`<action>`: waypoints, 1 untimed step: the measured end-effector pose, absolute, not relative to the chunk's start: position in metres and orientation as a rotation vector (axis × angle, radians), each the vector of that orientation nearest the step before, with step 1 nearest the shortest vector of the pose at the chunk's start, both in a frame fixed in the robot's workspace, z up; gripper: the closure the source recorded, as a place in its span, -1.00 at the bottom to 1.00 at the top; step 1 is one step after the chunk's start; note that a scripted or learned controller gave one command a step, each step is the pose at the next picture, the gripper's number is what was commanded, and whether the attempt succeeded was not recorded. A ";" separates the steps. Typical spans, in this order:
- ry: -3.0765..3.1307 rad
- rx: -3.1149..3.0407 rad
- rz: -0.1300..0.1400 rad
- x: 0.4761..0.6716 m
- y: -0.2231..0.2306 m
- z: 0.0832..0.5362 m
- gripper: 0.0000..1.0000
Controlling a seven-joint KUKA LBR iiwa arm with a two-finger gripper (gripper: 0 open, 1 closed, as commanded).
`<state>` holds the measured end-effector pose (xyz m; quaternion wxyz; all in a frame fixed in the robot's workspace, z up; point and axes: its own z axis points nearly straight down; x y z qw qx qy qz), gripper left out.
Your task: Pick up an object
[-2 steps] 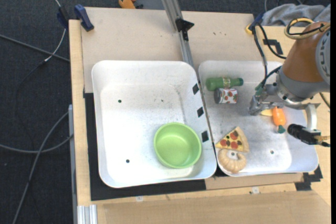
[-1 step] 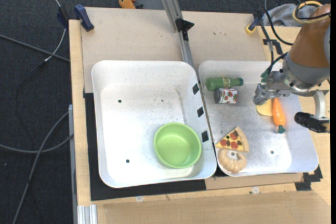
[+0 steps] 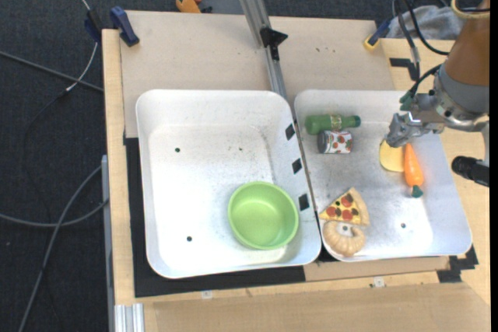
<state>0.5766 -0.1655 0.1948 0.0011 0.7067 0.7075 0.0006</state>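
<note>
We see the gripper [image 3: 397, 134] low over the right bin [image 3: 436, 241], near its right edge, just above a carrot [image 3: 412, 169] and yellow piece [image 3: 391, 157]; whether it is released or clenched we cannot tell; a green bowl [image 3: 263, 214] sits by the left bin's [image 3: 167, 128] front edge.
</note>
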 end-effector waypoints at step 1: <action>2.220 2.218 0.003 0.570 -0.167 0.254 1.00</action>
